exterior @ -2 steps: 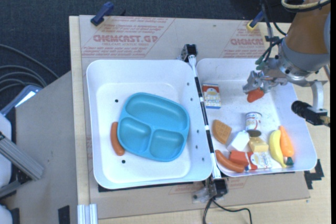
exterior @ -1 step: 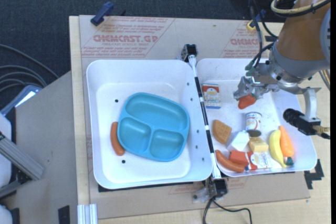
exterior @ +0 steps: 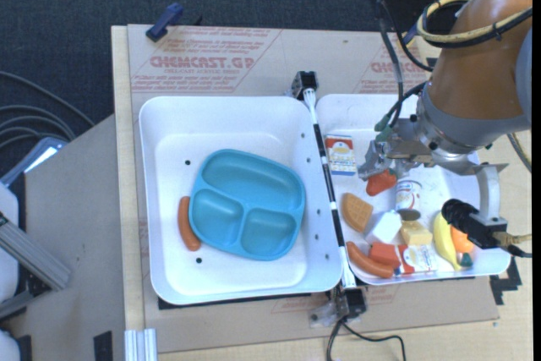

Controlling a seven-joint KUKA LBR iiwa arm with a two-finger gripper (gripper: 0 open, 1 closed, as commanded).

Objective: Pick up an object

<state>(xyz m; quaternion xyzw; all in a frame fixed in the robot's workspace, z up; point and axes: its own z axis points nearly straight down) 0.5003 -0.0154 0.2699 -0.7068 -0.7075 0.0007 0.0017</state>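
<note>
The gripper (exterior: 378, 168) hangs low over the right bin (exterior: 359, 110), near its left wall, and a small red piece (exterior: 383, 182) sits right at its tip. The piece may be pinched between the fingers or may only lie on the floor beneath them; the slant of the view and the metal around the tip make it hard to say, so I cannot tell whether the jaws are open or closed.

Just left of the tip lies a red-and-white carton (exterior: 340, 154). Below it come a tan wedge (exterior: 357, 212), a white block (exterior: 385, 226), a can (exterior: 407, 195), a yellow cube (exterior: 414, 234), a red sausage (exterior: 370, 260) and a banana (exterior: 445, 239) by the front edge. The left bin (exterior: 161, 127) holds a blue tray (exterior: 246, 204) with an orange sausage (exterior: 188, 223) touching its left side.

The risk, as I judge it, is a weak grip: the red piece is small and looks rounded, so it could squirt out as the fingers close or drop on the lift. The pile is also tight, and a finger could catch the carton or can and shove them instead
</note>
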